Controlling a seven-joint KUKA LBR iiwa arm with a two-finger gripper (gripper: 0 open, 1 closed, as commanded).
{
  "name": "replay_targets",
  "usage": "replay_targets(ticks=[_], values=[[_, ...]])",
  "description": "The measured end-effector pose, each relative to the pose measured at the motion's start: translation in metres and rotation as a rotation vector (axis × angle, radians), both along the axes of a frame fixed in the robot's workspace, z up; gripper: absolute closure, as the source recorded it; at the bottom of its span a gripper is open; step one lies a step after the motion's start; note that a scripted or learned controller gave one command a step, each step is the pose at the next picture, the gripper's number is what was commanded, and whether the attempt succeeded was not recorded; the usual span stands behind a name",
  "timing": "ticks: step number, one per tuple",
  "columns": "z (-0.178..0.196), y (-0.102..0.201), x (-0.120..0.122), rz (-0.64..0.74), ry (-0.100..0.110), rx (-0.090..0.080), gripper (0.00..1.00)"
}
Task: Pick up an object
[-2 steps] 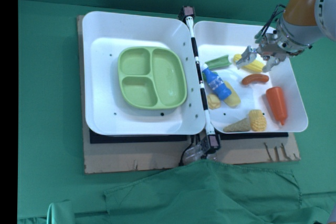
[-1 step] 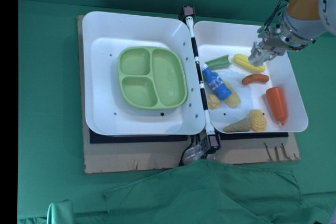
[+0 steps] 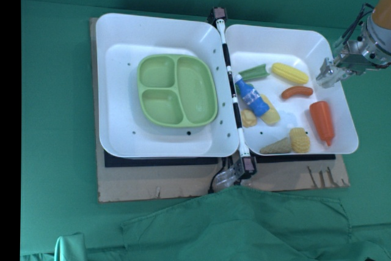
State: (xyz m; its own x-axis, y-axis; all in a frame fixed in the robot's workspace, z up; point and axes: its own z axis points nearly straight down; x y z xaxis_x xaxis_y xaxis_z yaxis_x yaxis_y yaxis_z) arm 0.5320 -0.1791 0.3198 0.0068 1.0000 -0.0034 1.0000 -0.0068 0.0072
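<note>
On the left sits one white bin (image 3: 116,70) holding a single green divided plate (image 3: 177,90) with three compartments. A hinge-like bar (image 3: 231,82) runs between it and the second white bin (image 3: 333,55), where all the pickable things lie.

Counting across that right bin: one blue bottle (image 3: 252,98) leaning over a yellow piece (image 3: 269,112), with another small yellow bit (image 3: 247,117) just beside it; one green pepper-like piece (image 3: 254,73); one tan cone (image 3: 277,146) touching one yellow corn cob (image 3: 299,140); one longer yellow cob (image 3: 289,73); one red sausage (image 3: 297,92); one orange carrot (image 3: 321,121). They look like toy food, so I'd guess light, stiff plastic, smooth and a bit slippery, not fragile.

The gripper (image 3: 327,76) hangs over the bin's right edge, above and just right of the sausage; I cannot tell how its jaws stand, and nothing shows between them.

The carrot or the sausage seems the easiest pick: both lie apart from their neighbours. I'd take either across its narrow middle, since rounded ends would likely squirt out.
</note>
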Motion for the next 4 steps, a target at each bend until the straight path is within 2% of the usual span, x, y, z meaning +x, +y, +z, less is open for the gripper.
replay_targets(ticks=[1, 2, 3, 4], values=[[-0.003, 0.001, 0.002, 0.002, 0.002, 0.0, 0.0], [-0.1, -0.004, 0.04, 0.004, 0.01, 0.002, 0.0], [-0.137, -0.009, 0.089, 0.006, -0.002, -0.002, 0.0], [-0.119, -0.011, 0.09, 0.002, -0.016, -0.008, 1.0]])
